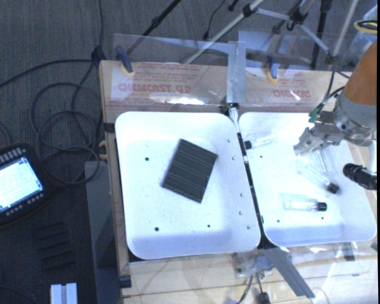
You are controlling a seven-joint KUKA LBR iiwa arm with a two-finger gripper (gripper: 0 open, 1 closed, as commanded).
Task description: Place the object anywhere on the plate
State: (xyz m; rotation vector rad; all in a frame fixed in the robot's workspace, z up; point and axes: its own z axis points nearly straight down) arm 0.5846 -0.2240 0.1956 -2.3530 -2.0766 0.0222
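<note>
Claw (pixel 311 145) is seen over right bin (pixel 361 227); finger state can't be told. Vials (pixel 304 204) are left lying just below claw, ungrasped. Dark plate (pixel 190 170) is seen well left. Nothing placed yet, judged.

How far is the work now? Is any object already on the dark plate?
Nothing looks done yet: the dark plate in the left bin bears nothing. The gripper is over the right bin, above the clear tubes. Picking one and placing it is left.
</note>
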